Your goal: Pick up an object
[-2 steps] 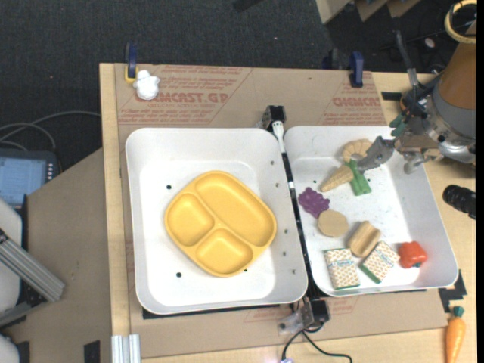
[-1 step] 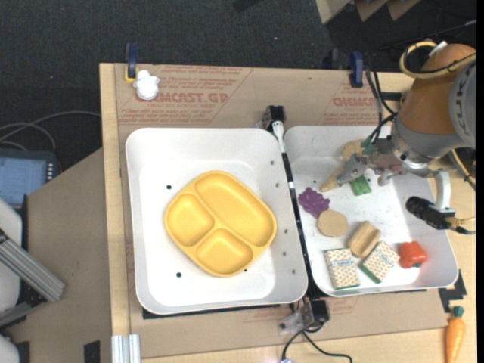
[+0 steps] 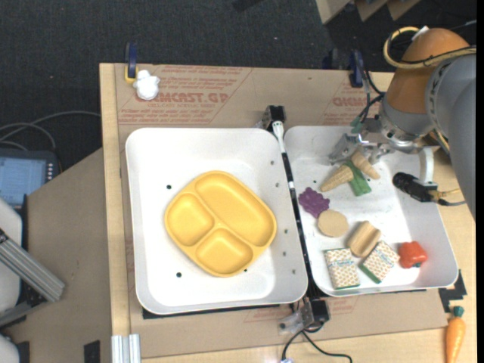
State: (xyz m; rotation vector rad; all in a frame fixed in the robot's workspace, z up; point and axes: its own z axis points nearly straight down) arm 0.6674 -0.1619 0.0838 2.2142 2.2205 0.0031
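On the wooden surface (image 3: 113, 203), the left white bin (image 3: 144, 278) holds a smooth yellow plastic plate (image 3: 219, 221) with three compartments, lying flat at its centre. The right bin (image 3: 439, 267) is the picking pile: a purple grape cluster (image 3: 312, 200), a tan round cookie (image 3: 332, 223), a bread roll (image 3: 363, 237), two printed packets (image 3: 342, 268), and a red pepper (image 3: 411, 255) at five o'clock. At twelve o'clock, the gripper (image 3: 361, 151) hangs over a cone (image 3: 338, 178) and a green piece (image 3: 360, 185); whether its metal parts are spread or pinched, I cannot tell.

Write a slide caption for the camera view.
Claw low over toy food in the right bin; yellow divided plate in the left bin.
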